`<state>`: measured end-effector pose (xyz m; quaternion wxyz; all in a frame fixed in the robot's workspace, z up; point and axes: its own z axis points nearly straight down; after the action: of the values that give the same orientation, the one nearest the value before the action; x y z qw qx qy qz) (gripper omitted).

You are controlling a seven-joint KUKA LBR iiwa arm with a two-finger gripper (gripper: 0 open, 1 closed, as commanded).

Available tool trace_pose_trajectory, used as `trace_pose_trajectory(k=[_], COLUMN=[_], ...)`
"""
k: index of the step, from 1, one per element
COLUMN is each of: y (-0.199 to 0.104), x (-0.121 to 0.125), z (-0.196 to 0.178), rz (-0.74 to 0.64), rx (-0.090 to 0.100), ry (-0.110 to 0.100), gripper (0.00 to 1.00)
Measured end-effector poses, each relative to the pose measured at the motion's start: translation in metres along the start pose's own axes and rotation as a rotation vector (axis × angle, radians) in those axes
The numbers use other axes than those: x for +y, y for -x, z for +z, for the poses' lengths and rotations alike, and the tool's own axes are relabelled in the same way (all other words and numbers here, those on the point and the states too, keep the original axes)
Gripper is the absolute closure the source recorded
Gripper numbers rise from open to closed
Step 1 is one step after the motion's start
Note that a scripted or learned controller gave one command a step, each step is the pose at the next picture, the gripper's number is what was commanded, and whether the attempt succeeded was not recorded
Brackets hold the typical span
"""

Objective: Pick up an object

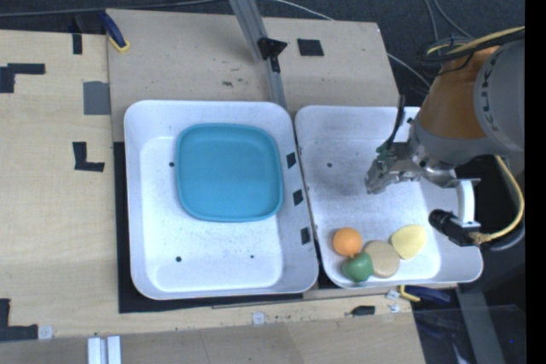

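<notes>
The claw (381, 176) hangs over the bare middle of the right bin (341, 136), and whether its fingers are spread or pressed together cannot be told from this slanted view; nothing shows between them. The likely targets sit well apart from it, bunched in the bin's near corner: an orange ball (346, 241), a green ball (357, 268), a tan piece (383, 259) and a yellow piece (409, 240), all touching or just beside one another. That crowding is the main risk, since a descent there could land a finger on a neighbour, push the round ones away, or wedge two at once. The bin's wall close by could also block a finger. The left bin (145, 209) holds a blue plate (229, 171), flat and hard to pinch
</notes>
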<state>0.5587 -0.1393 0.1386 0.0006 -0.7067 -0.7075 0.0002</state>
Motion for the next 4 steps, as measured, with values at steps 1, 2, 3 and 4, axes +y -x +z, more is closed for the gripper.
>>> trace_pose_trajectory(k=[1,2,3,4], y=[-0.003,-0.003,-0.055,-0.104], x=[-0.004,-0.004,0.002,0.01], z=[-0.043,-0.088,-0.078,-0.07], rz=[0.001,0.001,-0.003,-0.003], rx=[-0.001,-0.001,0.0,0.001], ry=[0.004,0.004,0.0,0.0], gripper=[1.0,1.0,1.0,1.0])
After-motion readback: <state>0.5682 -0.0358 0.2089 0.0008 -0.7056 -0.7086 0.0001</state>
